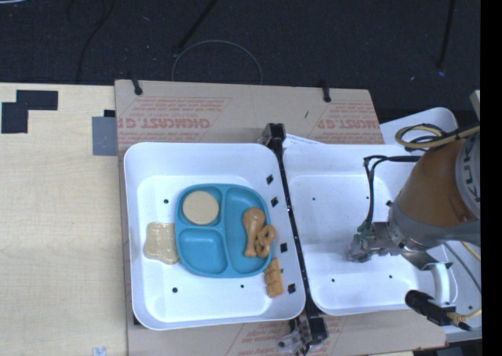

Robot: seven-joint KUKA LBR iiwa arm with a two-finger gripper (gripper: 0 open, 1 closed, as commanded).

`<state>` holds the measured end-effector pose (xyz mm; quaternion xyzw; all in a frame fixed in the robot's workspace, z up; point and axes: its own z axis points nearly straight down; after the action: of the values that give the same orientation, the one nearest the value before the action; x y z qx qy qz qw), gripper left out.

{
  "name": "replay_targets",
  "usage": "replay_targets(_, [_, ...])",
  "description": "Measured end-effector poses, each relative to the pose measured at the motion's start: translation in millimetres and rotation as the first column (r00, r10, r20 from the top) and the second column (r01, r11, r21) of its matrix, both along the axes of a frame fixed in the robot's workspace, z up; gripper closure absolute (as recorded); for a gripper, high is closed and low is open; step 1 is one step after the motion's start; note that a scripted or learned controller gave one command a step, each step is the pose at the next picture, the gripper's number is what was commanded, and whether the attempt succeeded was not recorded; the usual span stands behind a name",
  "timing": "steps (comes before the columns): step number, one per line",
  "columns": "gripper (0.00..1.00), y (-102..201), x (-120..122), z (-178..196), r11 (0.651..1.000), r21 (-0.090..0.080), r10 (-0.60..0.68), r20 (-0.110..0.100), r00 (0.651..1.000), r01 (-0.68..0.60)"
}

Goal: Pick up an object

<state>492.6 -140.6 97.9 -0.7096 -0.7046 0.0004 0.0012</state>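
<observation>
1. Small brown toy food chunk (pixel 273 277): on the floor of the left bin (pixel 157 194), in its near right corner, just beside the near right edge of the blue plate.
2. End effector (pixel 362 251): low over the floor of the right bin (pixel 329 205), in the right half of that bin, well apart from every loose item. Whether it is spread or closed cannot be told from this angle, and nothing is seen in its grasp.
3. Arm (pixel 435 194): orange-banded, reaching in from the right above the right bin's right side.
4. Pale tan toast-shaped piece (pixel 161 242): flat on the left bin's floor, touching the left edge of the plate.
5. Blue divided plate (pixel 210 256): three compartments, in the middle of the left bin.
6. Tan knotted, pretzel-like piece (pixel 257 233): in the plate's long right compartment.
7. Round tan disc (pixel 199 207): flat in the plate's far left compartment.
8. Cardboard sheet (pixel 235 115): red print, lying under both bins and showing beyond their far rims.
9. Tabletop (pixel 63 229): pale wood, left of the bins, with a grey square (pixel 103 135) and a black mark (pixel 31 107) at its far edge.
</observation>
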Motion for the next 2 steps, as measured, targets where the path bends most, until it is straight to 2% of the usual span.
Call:
replay_targets(1, [1.0, 9, 4, 56, 1.0, -0.001, 0.009, 0.004, 1.0, -0.009])
replay_targets(2, [1.0, -2, 6, 109, 1.0, -0.002, 0.007, 0.005, 1.0, -0.007])
